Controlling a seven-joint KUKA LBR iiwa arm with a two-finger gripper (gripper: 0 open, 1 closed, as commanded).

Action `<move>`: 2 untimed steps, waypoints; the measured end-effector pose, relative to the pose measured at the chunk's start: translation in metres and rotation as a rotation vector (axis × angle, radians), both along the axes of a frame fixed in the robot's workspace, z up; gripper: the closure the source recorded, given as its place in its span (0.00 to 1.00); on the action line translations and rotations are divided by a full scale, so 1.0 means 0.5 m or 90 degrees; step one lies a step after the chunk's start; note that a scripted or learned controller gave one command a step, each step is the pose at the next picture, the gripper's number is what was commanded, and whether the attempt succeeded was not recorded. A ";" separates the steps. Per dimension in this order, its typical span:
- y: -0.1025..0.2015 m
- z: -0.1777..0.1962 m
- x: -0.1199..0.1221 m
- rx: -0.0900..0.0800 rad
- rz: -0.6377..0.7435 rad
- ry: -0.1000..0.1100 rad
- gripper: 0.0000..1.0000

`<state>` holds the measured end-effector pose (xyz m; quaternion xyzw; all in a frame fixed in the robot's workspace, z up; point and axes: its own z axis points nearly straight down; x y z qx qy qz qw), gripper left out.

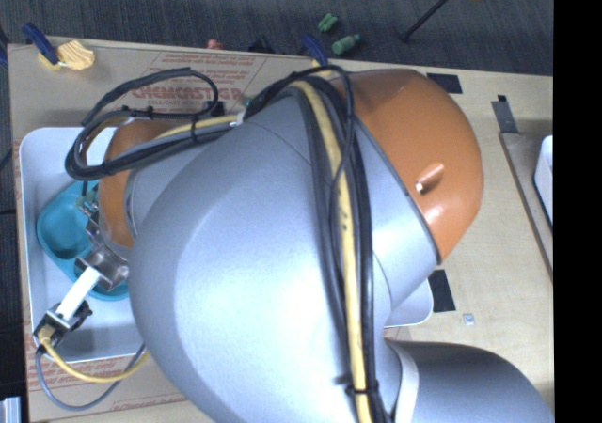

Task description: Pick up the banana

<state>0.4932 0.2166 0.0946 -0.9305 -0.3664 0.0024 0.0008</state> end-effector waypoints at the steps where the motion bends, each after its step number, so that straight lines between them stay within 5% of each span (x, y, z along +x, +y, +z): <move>1: -0.005 0.015 -0.006 -0.003 0.001 0.011 1.00; 2: -0.118 0.269 -0.005 0.000 -0.001 0.001 1.00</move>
